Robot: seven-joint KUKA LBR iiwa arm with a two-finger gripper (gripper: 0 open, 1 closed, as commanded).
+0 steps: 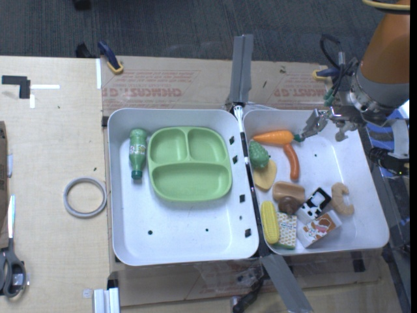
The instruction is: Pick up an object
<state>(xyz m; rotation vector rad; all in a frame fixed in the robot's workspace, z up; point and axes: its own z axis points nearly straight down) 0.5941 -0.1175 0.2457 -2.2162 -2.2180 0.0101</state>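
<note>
Carrot (273,137) lying in right bin (365,175), end effector (324,124) just beside it (fingers spread, gripping nothing), green tray (189,163) in left bin (176,240).

White bins: two, side by side (174,246) (365,237)
Green divided plates: one (189,163), in the left bin
Green bottles: one (137,152), just left of the plate
Carrots: one (273,137), in the right bin
Sausages: one (292,162)
Corn cobs: one (269,222)
Small cartons: two (317,203) (318,229)
Tape rolls: one (85,196), on the bench left of the left bin
Scissors: one pair (12,266)
</note>
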